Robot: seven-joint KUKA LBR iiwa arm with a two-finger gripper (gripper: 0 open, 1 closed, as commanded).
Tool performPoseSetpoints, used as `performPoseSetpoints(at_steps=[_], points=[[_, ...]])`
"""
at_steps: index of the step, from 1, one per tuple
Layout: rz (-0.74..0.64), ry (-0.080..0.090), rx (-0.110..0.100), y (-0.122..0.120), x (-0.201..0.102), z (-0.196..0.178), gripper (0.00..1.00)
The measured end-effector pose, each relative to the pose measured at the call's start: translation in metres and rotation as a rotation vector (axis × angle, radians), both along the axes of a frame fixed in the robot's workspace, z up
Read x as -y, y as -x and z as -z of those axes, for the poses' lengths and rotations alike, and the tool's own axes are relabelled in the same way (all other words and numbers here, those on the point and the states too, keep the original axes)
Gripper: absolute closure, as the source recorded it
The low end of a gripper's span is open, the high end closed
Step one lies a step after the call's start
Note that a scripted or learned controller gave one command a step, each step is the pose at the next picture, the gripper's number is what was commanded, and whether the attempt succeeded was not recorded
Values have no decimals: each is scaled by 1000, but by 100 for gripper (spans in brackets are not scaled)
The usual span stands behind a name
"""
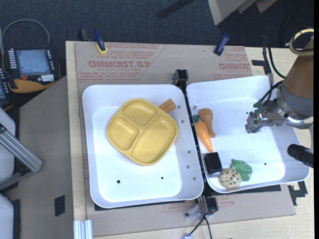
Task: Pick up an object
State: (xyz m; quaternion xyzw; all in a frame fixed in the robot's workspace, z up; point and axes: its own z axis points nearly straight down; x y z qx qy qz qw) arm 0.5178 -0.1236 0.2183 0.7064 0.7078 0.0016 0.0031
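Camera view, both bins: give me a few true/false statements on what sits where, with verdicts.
1. The yellow divided plate lies in the left bin. True.
2. The carrot lies in the left bin. False: it lies in the right bin, near the divider between the bins.
3. The gripper hangs over the right bin, apart from the carrot. True.
4. The black block rests on the yellow divided plate. False: it sits in the right bin, just below the carrot.
5. The cookie and the green leafy piece lie side by side at the right bin's near edge. True.
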Motion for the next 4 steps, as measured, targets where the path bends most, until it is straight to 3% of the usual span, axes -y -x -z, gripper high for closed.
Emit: performPoseSetpoints(at_steps=[1, 3, 4], points=[[1, 0, -2, -1, 0, -28, 100], [-1, -1, -5, -33, -93, -6, 100], [-3, -2, -3, -57, -141, -16, 100]])
